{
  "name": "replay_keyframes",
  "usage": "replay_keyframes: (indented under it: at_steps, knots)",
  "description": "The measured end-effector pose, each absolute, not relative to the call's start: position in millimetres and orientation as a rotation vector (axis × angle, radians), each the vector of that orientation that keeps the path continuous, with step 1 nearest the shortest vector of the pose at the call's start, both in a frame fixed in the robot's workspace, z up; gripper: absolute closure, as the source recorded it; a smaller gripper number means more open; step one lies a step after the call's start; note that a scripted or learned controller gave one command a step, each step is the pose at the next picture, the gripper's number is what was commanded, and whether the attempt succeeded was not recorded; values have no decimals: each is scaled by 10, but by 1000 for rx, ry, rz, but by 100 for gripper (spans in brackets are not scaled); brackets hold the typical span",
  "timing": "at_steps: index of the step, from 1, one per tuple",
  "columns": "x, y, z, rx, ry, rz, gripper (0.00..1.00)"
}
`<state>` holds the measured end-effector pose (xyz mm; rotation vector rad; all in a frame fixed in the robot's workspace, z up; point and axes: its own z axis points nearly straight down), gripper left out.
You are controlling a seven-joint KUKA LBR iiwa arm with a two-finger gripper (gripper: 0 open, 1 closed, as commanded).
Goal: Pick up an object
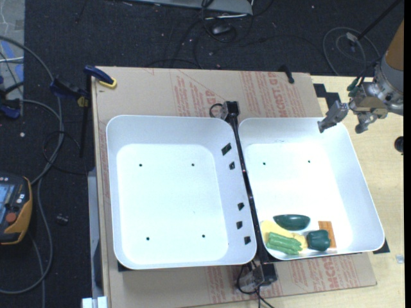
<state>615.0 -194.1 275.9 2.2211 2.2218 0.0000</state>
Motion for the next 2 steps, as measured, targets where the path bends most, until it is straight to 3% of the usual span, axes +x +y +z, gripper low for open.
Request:
replay_keyframes:
  at_steps: [1,2]
  knots:
    - [6150,-1941,2759,2221,2222,0,0]
    - [5398,-1672,2542,2222,2222,-1,0]
